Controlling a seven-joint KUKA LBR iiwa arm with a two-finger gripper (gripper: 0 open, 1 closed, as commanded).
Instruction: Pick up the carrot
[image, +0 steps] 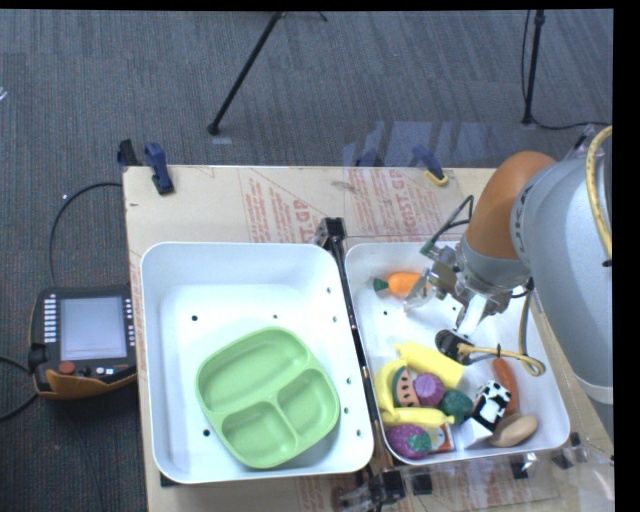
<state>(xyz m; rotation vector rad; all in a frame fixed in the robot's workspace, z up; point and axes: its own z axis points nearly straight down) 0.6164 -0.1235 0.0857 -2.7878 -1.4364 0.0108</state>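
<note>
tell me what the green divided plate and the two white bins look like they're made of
Green divided plate: likely moulded plastic, matte to satin; uniform pastel colour, rounded compartment ridges, soft sheen. Left bin and right bin: probably thin formed plastic, smooth and slightly glossy; rounded corners, rolled rims, faint highlights. Coated metal can't be ruled out.

From my remote station, I see red printing repeated across the bare cardboard sheet (300, 205) behind the two bins, upside down and too small to read. The handheld pendant's screen (92, 327) shows nothing legible.
</note>
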